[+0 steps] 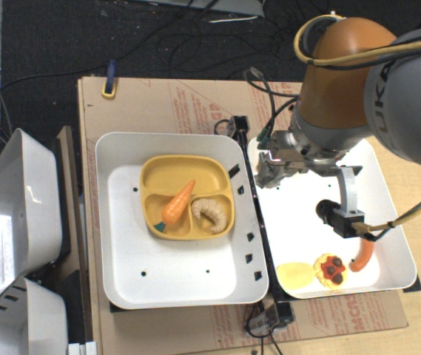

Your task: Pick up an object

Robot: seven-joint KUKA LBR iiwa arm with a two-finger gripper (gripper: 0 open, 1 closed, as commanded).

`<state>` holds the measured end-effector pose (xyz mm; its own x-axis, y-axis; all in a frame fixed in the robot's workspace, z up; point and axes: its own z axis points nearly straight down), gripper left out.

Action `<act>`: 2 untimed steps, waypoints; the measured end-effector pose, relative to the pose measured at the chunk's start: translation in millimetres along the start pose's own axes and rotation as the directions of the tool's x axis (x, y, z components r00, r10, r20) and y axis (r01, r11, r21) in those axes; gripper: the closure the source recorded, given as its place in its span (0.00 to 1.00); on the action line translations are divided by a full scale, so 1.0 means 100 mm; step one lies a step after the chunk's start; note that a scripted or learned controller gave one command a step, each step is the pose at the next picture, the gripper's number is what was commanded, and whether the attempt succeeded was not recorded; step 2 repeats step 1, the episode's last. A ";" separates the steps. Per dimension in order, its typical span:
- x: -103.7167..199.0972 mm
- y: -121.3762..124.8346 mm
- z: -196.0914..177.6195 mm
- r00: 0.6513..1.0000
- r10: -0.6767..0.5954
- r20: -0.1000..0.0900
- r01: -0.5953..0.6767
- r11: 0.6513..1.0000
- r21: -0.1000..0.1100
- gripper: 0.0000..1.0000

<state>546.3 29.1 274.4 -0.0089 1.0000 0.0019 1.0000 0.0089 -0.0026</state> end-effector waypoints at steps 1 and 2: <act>0.53 -0.14 0.23 1.000 0.001 0.001 -0.001 1.000 0.001 1.00; 0.53 -0.14 0.23 1.000 0.001 0.001 -0.001 1.000 0.001 1.00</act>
